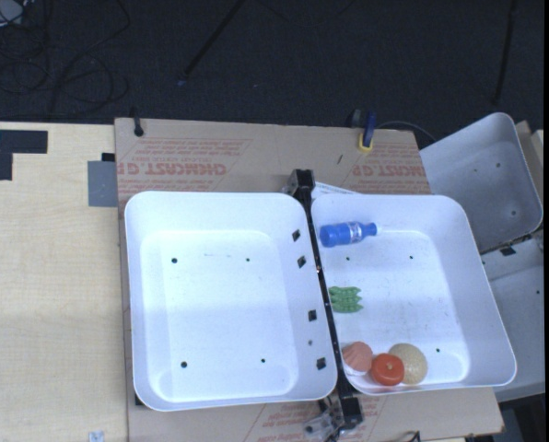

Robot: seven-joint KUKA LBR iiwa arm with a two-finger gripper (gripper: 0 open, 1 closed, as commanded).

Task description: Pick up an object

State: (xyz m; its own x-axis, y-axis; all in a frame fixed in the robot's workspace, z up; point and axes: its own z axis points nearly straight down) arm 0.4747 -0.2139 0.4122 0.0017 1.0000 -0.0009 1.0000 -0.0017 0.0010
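In the right bin [459, 274] lie several small objects. A blue bottle [346, 234] with a white cap rests on its side near the bin's back left corner. A green pea-pod-like piece [345, 299] lies along the left wall. At the front left corner sit a pinkish round piece [356, 355], a red round piece [387, 369] and a tan round piece [410, 361], bunched together and touching.
The left bin [164, 247] stands beside the right one on a cardboard sheet [256, 159]. A black divider with clips [316, 284] runs between the bins. A grey metal plate [486, 178] stands at the right, and a blue-yellow clamp [367, 130] sits at the cardboard's back edge.
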